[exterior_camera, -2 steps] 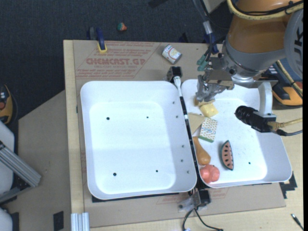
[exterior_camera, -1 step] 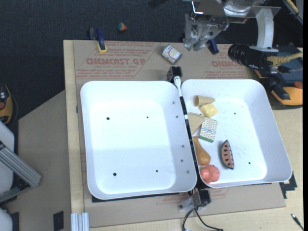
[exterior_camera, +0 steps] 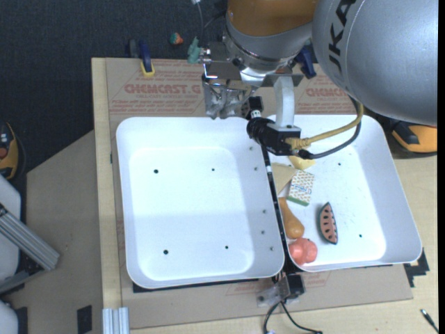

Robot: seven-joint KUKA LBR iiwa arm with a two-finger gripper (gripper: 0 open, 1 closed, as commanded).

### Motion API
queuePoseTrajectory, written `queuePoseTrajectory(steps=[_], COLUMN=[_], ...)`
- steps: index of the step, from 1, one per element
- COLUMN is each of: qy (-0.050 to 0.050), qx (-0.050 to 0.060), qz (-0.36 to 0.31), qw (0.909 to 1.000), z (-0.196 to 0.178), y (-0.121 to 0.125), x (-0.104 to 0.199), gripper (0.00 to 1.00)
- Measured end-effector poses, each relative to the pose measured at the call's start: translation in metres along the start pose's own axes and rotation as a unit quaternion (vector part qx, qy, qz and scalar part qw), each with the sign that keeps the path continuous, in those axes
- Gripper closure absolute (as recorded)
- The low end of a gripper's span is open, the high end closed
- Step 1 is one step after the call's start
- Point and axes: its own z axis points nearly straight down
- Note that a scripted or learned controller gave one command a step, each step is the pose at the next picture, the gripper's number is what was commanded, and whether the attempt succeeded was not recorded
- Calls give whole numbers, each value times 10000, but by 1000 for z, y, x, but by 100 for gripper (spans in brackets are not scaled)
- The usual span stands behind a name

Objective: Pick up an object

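Several toy items lie along the left side of the right bin (exterior_camera: 379,186): a yellow piece (exterior_camera: 301,163), a pale speckled block with a green edge (exterior_camera: 301,188), an orange pear-shaped piece (exterior_camera: 292,222), a watermelon slice (exterior_camera: 327,223) and a pink round piece (exterior_camera: 303,250). My gripper (exterior_camera: 223,105) hangs under the orange-banded wrist above the back rim of the left bin (exterior_camera: 184,207), up and to the left of the items. Nothing shows in its grasp.
A black unit with a yellow cable (exterior_camera: 272,135) sits on a white bracket over the divide between the bins. The large grey arm covers the top right. Blue clamps (exterior_camera: 146,58) hold the cardboard sheet at the back edge.
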Motion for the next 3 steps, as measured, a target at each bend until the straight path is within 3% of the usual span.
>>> queuePoseTrajectory(steps=[1,2,3], qy=[21,-4,34], qx=[-120,-4,-130], qz=[39,8,21], qw=[9999,10000,9999], z=[-104,26,-105], y=[-2,-12,3], x=[-25,32,40], gripper=[100,100,100])
